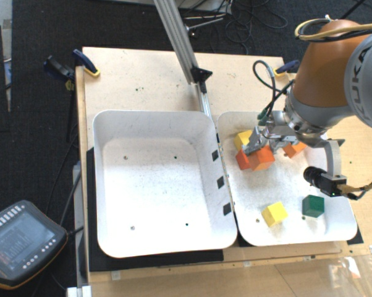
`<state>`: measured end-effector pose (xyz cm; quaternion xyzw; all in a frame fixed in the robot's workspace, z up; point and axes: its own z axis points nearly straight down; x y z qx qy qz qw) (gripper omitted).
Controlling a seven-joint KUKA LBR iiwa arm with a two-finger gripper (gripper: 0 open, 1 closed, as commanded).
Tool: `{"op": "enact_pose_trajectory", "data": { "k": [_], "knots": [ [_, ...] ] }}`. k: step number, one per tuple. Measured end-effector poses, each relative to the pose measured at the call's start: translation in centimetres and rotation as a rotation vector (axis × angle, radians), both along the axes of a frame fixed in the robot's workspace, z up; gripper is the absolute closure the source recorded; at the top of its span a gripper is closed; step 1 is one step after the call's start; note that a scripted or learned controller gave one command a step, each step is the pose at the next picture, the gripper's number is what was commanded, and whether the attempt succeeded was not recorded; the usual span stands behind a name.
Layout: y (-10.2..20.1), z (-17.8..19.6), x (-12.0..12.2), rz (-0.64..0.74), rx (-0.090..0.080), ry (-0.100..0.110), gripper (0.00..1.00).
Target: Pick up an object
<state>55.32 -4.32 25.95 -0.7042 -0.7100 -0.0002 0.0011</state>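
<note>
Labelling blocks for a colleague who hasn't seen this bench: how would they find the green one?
Start at the right-hand white bin. Look to its near right corner, below the arm's small black camera. The green block sits there, the only green one, right of a yellow block.

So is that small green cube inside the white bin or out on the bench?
Inside: the small green cube sits on the right white bin's floor.

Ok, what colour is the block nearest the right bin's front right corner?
Dark green block, clear in the camera view.
</note>
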Motion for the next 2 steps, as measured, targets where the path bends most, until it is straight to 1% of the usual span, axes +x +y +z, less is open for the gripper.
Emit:
{"op": "enact_pose_trajectory", "data": {
  "k": [1,2],
  "knots": [
    [5.6,-1.6,-1.2,0.001,0.0,0.002,1.0],
    [11.1,-0.9,-2.8,0.001,0.0,0.0,1.0]
  ]
}}
